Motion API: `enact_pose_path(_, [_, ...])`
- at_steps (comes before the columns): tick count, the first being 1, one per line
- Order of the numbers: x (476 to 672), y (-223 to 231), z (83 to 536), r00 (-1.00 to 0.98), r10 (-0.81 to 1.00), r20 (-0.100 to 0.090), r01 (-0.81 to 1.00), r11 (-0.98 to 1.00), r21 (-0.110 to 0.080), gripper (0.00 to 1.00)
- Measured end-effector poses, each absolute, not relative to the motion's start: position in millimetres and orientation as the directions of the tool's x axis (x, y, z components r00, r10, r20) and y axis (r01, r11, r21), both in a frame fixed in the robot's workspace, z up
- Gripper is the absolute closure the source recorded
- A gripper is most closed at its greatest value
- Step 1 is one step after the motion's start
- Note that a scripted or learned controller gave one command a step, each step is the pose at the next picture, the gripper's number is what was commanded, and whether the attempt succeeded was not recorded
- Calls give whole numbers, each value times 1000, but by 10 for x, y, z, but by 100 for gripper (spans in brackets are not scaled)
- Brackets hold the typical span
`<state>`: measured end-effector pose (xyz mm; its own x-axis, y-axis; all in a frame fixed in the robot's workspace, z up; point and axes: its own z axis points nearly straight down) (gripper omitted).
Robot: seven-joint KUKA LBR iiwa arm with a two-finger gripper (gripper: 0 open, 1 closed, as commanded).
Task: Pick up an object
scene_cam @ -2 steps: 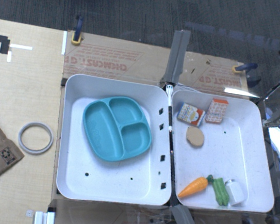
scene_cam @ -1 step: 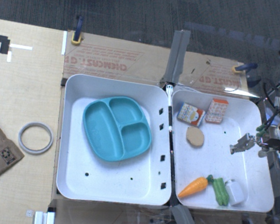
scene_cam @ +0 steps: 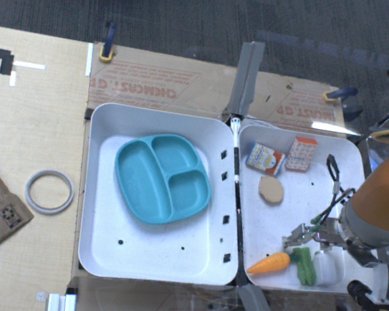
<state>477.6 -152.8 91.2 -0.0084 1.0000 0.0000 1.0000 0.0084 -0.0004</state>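
We see the jaws (scene_cam: 298,237) low in the right bin (scene_cam: 355,150), though we cannot tell from this slant whether they are spread or pressed together; just below them lies a toy carrot (scene_cam: 269,263) with its green top (scene_cam: 303,265) beside it. Above the jaws sit a tan disc (scene_cam: 271,191) and two small cartons (scene_cam: 265,158); far left, in the other bin (scene_cam: 94,194), rests a blue divided plate (scene_cam: 163,178).
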Motion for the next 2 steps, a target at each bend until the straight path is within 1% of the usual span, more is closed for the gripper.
enact_pose_path(1, [4777,-1540,998,-3,1000,0,1000,3,-1,100])
enact_pose_path(2, [4778,-1539,999,-4,1000,0,1000,4,-1,0])
